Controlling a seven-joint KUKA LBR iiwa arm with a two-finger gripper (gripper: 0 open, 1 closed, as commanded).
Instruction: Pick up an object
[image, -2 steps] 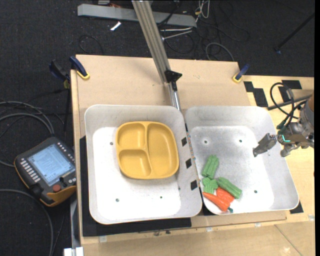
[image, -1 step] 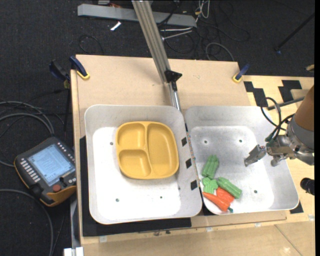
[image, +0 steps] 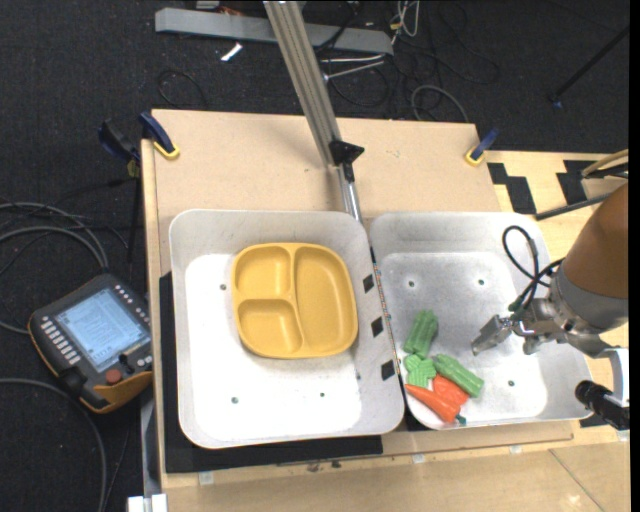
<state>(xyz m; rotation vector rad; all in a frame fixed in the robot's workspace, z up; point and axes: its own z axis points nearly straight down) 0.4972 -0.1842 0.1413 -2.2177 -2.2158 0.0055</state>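
A small heap of toys lies at the front left of the right bin (image: 450, 245). It holds a green ridged piece (image: 422, 332), a green rod (image: 460, 376) and an orange carrot-like piece (image: 438, 400) with a green leafy top (image: 419, 369). My gripper (image: 508, 340) hangs over the right bin, a little right of the heap and apart from it. Its fingers stand open with nothing between them. The arm's orange band (image: 605, 255) shows at the right edge.
A yellow divided plate (image: 296, 300) sits in the left bin (image: 200, 330). A slanted metal pole (image: 312, 80) crosses the back of the bench. A black cable (image: 520, 245) loops above the gripper. A teach pendant (image: 92, 340) lies off the bench to the left.
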